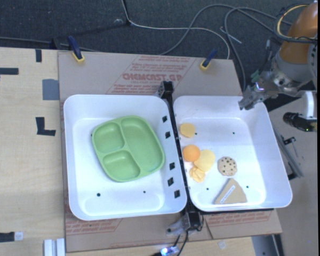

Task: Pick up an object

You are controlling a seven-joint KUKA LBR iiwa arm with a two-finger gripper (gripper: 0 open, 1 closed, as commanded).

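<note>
The right bin (256, 122) holds several toy foods: a pale yellow round piece (188, 130), an orange ball (191, 153), a yellow lumpy piece (202, 162), a chocolate-chip cookie (227, 166) and a tan sandwich wedge (231, 192). My gripper (249, 101) hangs over the bin's far right corner, well away from all of them. Nothing shows between its fingers.
The left bin (80, 143) carries a green divided plate (128, 148). A black clip strip (170, 143) joins the two bins. Cables (202, 20) trail across the dark floor behind the cardboard sheet. Yellow clamps (77, 55) pin the cardboard's far edge.
</note>
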